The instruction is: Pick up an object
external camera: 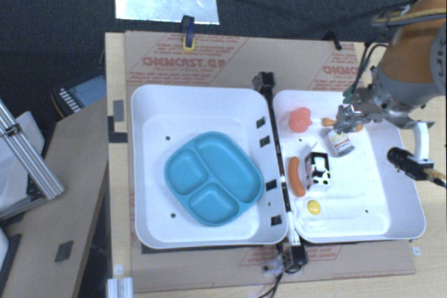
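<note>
One small jar (pixel 340 142): cylindrical, white-labelled, tilted in the right bin (pixel 398 213), directly under the gripper (pixel 344 123).
Fingers: metal, closed round the jar's top.
Neighbours: soft pink lump (pixel 299 119), orange sausage shape (pixel 297 176), black-and-white block (pixel 319 169), yellow ball (pixel 313 206).
Left bin (pixel 150 150): glossy blue divided plate (pixel 213 178).
</note>
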